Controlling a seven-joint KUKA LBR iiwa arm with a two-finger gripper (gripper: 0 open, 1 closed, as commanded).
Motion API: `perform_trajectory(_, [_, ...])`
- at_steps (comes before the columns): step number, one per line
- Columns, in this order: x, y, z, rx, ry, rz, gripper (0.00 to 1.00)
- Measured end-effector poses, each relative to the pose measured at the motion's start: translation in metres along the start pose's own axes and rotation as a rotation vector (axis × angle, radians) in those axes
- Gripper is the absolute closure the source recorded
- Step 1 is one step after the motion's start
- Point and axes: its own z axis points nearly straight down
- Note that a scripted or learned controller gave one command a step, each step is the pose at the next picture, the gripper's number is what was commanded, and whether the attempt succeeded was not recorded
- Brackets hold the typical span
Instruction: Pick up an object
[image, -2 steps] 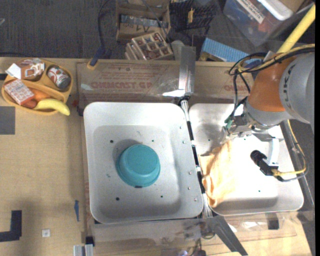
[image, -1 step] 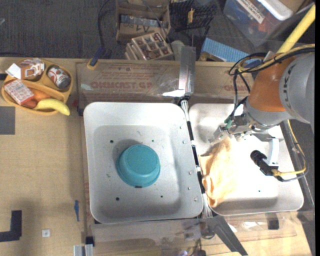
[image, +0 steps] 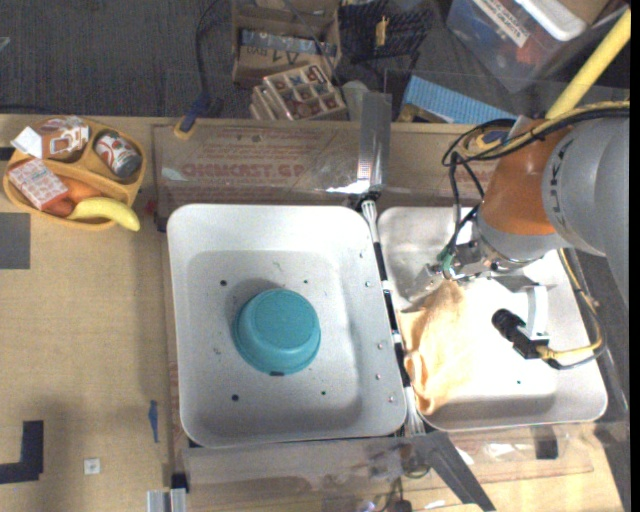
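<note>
Bowl (image: 278, 331) in the left bin (image: 190, 240); cloth (image: 440, 345) in the right bin (image: 575, 400), against its left wall.

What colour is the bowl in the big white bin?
The bowl is teal, a blue-green. The camera view shows it upside down in the left bin.

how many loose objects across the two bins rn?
2. A teal bowl lies upside down in the middle of the left bin. A tan cloth is bunched at the right bin's left side. The arm may hide more.
</note>
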Motion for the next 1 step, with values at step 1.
perform_trajectory(1, [-0.0015,0.0017,-0.0099,-0.004,0.000,0.003,1.00])
